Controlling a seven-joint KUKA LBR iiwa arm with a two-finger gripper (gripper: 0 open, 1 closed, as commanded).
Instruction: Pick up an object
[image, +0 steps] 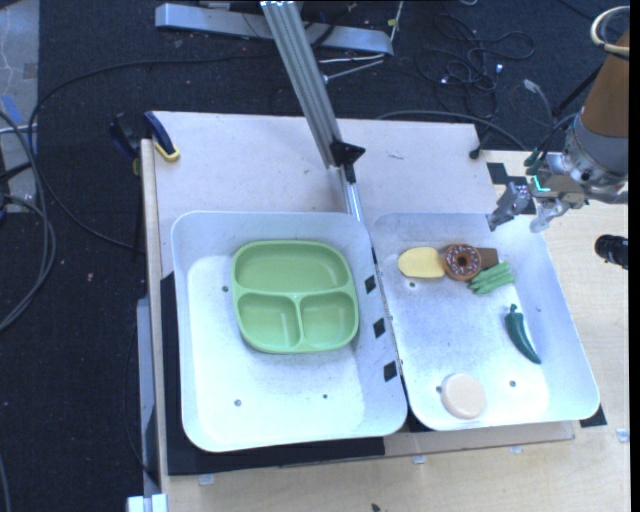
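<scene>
Meanwhile, nothing is held; every candidate waits in the right bin.

Left bin (200, 330): a green three-compartment plastic plate (296, 296). Right bin (560, 300): a yellow lemon-like piece (421, 263), chocolate sprinkled doughnut (462, 261), green bean pods (491, 277), dark green pepper (521, 334), pale round disc (463, 395). Fingers spread and empty, the gripper (523, 210) hovers over the bin's far right corner; I'd descend squarely over one isolated item, perhaps the pepper.

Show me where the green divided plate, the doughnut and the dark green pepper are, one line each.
green divided plate (296, 262): camera view, on its large upper compartment.
doughnut (455, 257): camera view, on its brown iced ring, left of the hole.
dark green pepper (522, 335): camera view, on the middle of its body.
</scene>
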